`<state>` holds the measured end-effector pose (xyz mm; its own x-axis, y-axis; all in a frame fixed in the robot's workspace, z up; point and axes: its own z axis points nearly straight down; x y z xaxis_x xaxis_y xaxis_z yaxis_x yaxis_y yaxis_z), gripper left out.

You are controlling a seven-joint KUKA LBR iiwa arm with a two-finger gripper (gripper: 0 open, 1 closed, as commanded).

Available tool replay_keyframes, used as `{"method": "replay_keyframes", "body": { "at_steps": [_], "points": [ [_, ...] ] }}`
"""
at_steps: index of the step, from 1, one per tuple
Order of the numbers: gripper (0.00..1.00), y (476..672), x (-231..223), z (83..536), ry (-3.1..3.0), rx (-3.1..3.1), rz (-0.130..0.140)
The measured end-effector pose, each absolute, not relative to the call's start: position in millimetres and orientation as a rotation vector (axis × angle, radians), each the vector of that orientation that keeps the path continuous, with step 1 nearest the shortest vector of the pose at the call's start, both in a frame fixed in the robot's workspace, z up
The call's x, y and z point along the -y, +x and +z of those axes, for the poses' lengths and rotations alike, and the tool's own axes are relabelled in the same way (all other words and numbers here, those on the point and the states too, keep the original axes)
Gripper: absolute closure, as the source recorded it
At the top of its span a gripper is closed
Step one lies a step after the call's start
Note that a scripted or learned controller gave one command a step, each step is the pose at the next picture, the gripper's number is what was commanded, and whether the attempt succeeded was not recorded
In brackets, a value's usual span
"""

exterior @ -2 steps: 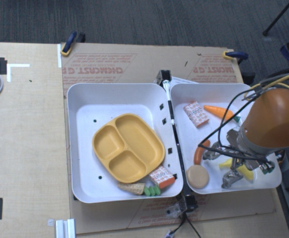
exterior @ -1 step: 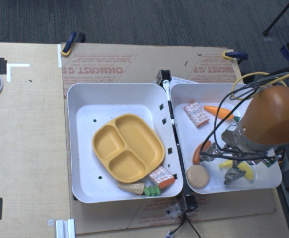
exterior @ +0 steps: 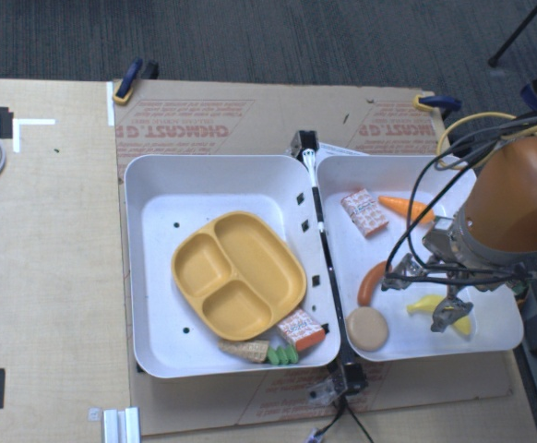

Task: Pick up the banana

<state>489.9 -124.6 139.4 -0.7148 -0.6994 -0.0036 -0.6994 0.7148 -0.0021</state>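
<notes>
The yellow banana [exterior: 427,305] lies near the front of the right bin [exterior: 499,340], and the gripper covers its middle. Yellow shows on both sides of the gripper, at the left and at the lower right. My gripper [exterior: 449,317] hangs directly over the banana, low in the bin, below the grey wrist and orange band [exterior: 518,197]. The arm's shadowed hardware hides how the gripper meets the fruit.
The right bin also holds a red sausage [exterior: 372,282], a tan round bun [exterior: 368,329], an orange carrot [exterior: 403,207] and a snack packet [exterior: 364,212]. In the left bin [exterior: 149,247] sit a yellow divided plate [exterior: 239,273], a small packet [exterior: 302,330] and green pieces [exterior: 285,354].
</notes>
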Motion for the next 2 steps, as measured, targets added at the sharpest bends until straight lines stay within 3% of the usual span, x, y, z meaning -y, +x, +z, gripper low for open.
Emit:
{"method": "replay_keyframes", "body": {
  "at_steps": [1, 2],
  "points": [
    [0.00, 484.4, 132.2, 92.4, -1.562, -2.724, 0.001],
    [0.00, 478.6, 145.5, 92.6, -1.978, -2.436, -0.001]
  ]
}}
